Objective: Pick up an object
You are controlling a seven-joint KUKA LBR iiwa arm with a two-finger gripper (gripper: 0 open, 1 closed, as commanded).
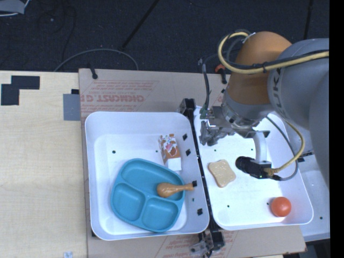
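My gripper (208,137) hangs over the right bin (242,211), in its far corner next to the wall shared with the left bin (102,144). It points down at bare white floor. I cannot tell whether it is wide or narrow, because from this angle the tool is a dark grey cluster under my wrist. The closest pickable thing is the toast slice (222,172). It lies flat on the bin floor near the tool, just toward the near edge and a touch toward my arm's side, and is apart from it, not touching. The orange ball (280,206) is in the same bin, well apart from the tool, off diagonally in the near corner on my arm's side. Across the shared wall from the tool, the small printed packet (170,147) sits near, with a white block (174,164) just beside it on the near side. Further from the tool on that same side, toward the near edge, is the blue divided plate (142,195). The tan drumstick (172,188) rests on the plate edge nearest the tool, with its thin end pointing at the shared wall.
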